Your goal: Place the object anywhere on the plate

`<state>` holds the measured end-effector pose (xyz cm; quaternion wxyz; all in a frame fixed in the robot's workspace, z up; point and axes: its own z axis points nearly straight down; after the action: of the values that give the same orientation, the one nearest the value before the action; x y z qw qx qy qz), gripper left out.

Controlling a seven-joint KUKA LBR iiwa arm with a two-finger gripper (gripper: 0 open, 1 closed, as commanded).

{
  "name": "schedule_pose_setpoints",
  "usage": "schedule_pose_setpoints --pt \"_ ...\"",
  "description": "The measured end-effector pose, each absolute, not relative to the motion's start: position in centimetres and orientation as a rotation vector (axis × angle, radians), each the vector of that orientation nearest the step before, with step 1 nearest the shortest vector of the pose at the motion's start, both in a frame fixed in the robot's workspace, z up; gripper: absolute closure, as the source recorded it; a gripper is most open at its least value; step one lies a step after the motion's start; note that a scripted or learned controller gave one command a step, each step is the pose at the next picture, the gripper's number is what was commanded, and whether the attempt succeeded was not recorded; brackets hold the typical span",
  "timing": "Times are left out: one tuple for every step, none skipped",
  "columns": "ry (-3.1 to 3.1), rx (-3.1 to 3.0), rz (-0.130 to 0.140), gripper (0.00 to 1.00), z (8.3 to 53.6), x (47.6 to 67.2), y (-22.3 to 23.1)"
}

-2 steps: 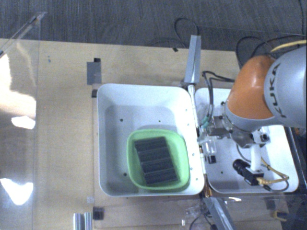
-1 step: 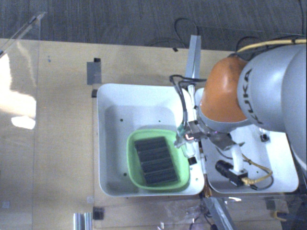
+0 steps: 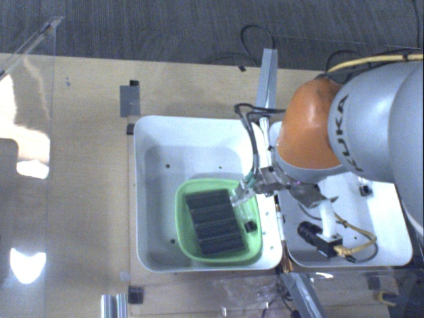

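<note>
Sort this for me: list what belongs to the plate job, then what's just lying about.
Belongs to the job:
- green plate
- black ridged block, lying on the plate
- gripper, above the plate's right rim

Just lying about:
- left white bin, which holds the plate
- right white bin
- small black piece at the plate's right edge; I cannot tell what it is

Item 1: plate (image 3: 185,236). Light green, rounded-square, raised rim. It sits flat in the near right corner of the left bin, its right rim under my gripper (image 3: 242,196).

Item 2: object (image 3: 213,222). Dark, ribbed rectangular slab in four bands. It lies flat on the plate, long axis slanted from far left to near right, covering most of the plate's middle.
</note>
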<state>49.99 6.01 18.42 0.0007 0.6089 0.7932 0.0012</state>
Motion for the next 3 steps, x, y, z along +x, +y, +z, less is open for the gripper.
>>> schedule_pose_setpoints --pt "2.507 1.883 0.008 0.0 19.0 52.6 0.7" --pt "2.489 1.907 0.006 0.0 18.5 55.1 -2.9" --pt "2.441 1.963 0.008 0.0 27.5 56.7 -8.2"
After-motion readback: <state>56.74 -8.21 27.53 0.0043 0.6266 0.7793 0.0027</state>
